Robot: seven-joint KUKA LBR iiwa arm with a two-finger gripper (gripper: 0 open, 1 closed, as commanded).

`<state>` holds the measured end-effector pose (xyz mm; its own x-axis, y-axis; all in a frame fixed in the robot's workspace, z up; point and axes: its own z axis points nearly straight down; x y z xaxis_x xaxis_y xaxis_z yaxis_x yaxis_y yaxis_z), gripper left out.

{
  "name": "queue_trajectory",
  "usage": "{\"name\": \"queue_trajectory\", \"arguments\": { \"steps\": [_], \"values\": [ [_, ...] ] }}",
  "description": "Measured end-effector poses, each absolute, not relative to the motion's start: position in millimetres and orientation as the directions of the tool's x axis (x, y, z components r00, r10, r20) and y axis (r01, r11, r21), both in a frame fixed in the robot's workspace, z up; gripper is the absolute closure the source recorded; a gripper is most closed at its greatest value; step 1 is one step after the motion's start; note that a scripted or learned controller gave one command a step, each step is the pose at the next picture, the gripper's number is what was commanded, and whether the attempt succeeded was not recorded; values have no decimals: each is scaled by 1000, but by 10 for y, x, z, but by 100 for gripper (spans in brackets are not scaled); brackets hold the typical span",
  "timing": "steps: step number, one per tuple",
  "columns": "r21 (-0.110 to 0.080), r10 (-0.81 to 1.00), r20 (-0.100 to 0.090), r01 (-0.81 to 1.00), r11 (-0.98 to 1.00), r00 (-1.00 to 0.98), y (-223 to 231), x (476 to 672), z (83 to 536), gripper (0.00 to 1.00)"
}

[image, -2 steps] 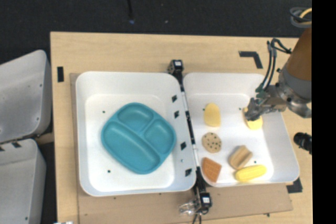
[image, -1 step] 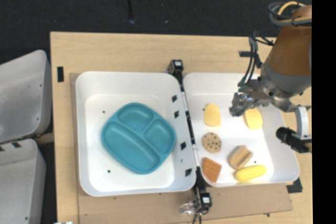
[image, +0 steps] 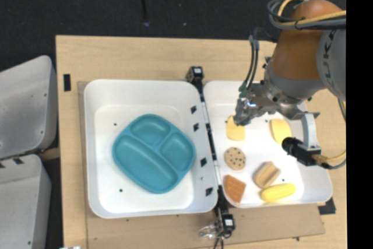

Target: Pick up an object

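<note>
The right bin (image: 315,192) holds several food-like items: a pale yellow wedge (image: 235,130), a second pale yellow piece (image: 280,129), a round speckled cookie (image: 235,158), a tan bread-like block (image: 266,174), an orange wedge (image: 235,188) and a yellow banana-like piece (image: 277,192). My gripper (image: 244,114) hangs over the upper middle of that bin, its tip right above the top edge of the pale yellow wedge. The wrist body hides the fingertips.
The left bin (image: 99,195) carries a teal divided tray (image: 153,152). A black divider with clips (image: 205,131) runs between the bins. A black cable plug (image: 297,150) hangs from the arm over the right bin. Grey panels stand at the far left.
</note>
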<state>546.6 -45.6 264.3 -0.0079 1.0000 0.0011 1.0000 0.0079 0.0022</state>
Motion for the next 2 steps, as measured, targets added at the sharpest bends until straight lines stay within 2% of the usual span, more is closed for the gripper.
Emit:
{"name": "queue_trajectory", "arguments": {
  "steps": [1,2],
  "values": [
    [2,1000,1,1000,6,-6,-10,5609,2651,100],
    [-2,1000,0,1000,6,-6,498,5702,2430,100]
  ]
}}
